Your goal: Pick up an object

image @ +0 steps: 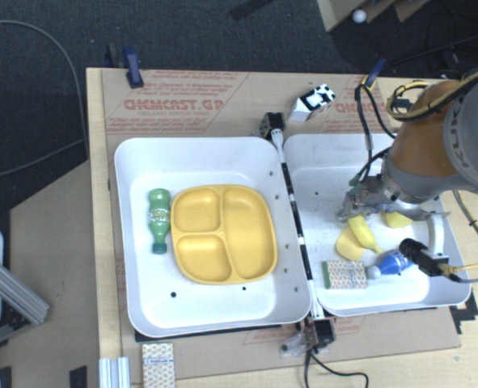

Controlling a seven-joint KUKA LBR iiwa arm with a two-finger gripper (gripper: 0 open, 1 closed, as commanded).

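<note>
- Bins first, nearest edge: small patterned flat packet [346, 275] lying at 7 o'clock in the right white bin [319, 168], just beside a blue-and-white bottle-like item [391, 264] at 5 o'clock.
- Slightly farther in: yellow banana-shaped soft toy [354, 239] near the bin's middle, resting flat, with a second pale yellow piece [398, 219] at about 3 o'clock, partly hidden under the arm.
- Above these: grey two-finger gripper [360, 204] low over the bin floor, close to the toy's upper end; impossible to tell spread or pressed together, metal parts blurred into one another.
- Nothing visibly pinched or lifted; every item appears flat on the bin floor.
- Left white bin [133, 164]: yellow three-compartment plastic plate [222, 233] at centre, green plastic bottle [158, 219] at 9 o'clock, just beside the plate's rim.
- Farthest: grey arm with orange band [423, 140] reaching from 3 o'clock.
- Progress, judged: approach seemingly made, grasp and lift left to do; likeliest target the yellow toy.
</note>
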